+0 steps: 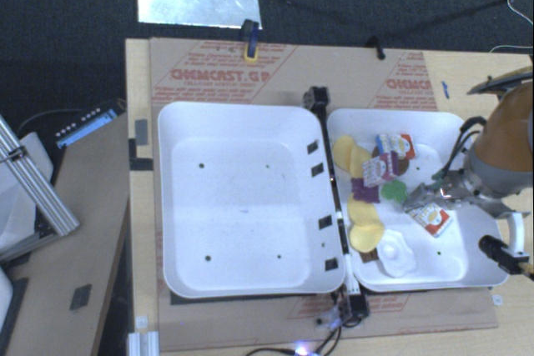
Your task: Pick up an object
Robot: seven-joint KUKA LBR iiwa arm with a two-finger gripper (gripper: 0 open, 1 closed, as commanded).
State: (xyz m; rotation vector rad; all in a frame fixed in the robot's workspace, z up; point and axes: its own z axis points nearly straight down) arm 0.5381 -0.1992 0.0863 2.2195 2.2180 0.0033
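The gripper [424, 198] is reaching down into the right bin [446, 267], beside a small red-and-white packet [432, 218] and a green piece [394, 192], likely because the objects are crowded toward that bin's left half; whether the gripper is apart or together cannot be told. Clustered there are lying three yellow pieces [365, 236], one purple piece [365, 188], one second printed packet [394, 147] and one white lump [395, 254]. The left bin [242, 204] is sitting alongside, giving two bins in all.
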